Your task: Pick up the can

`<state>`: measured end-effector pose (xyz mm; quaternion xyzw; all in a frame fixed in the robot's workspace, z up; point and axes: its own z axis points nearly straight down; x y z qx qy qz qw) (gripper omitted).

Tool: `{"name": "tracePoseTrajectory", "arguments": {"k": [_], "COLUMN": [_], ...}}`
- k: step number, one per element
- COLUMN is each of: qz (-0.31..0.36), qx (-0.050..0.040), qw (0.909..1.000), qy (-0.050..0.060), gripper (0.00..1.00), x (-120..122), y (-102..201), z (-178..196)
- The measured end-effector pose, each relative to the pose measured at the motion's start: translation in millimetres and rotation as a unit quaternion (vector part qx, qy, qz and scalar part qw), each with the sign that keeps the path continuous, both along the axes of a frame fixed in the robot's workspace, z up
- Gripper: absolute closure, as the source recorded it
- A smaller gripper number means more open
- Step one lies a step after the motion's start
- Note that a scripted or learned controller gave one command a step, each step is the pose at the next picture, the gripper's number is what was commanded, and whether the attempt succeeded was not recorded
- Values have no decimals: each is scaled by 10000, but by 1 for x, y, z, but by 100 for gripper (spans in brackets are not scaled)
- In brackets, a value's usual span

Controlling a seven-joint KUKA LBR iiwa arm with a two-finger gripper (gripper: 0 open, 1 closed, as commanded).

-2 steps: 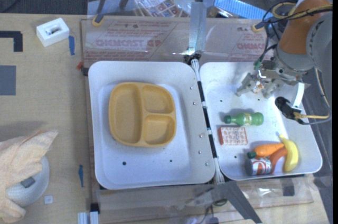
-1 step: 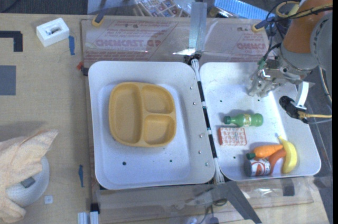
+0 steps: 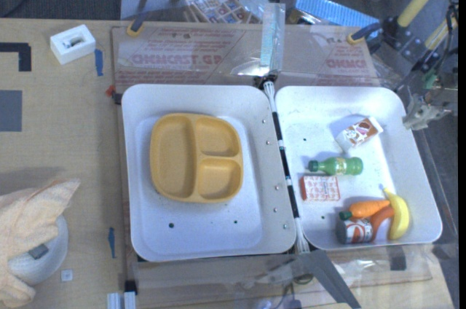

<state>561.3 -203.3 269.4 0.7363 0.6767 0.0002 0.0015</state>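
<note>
Care was what this step wanted, as I judged it from my desk. The can (image 3: 354, 231) lay on its side near the front edge of the right bin (image 3: 313, 118), its red and white label up. The carrot (image 3: 369, 209) pressed along its far side, and the banana (image 3: 397, 216) curved just beside its right end. The gripper (image 3: 421, 113) hung over the bin's far right rim, well apart from the can, and I could not tell whether it was released or clenched. Nothing was visibly held in it.

To do the pick well, I reckoned the gripper should travel toward the front of the bin and come down straight over the can's middle. It should close across the can's round body rather than along its length. The jaw on the far side would need to slip between can and carrot, which looked a tight gap. A slightly leftward grasp, away from the banana, seemed safer. A glancing touch might roll the can.

My count ran so: two bins, and one yellow divided plate (image 3: 195, 157) in the left bin (image 3: 138, 154). The right bin held six things: one can, one carrot, one banana, one green bottle (image 3: 336, 166), one small carton (image 3: 358, 133) and one flat red packet (image 3: 320, 189).
</note>
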Motion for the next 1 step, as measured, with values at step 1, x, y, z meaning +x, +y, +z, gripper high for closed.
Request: {"name": "tracePoseTrajectory", "arguments": {"k": [1], "qz": [160], "qx": [9], "qw": [9999], "qy": [16], "gripper": [100], "x": [18], "y": [17], "z": [-53]}}
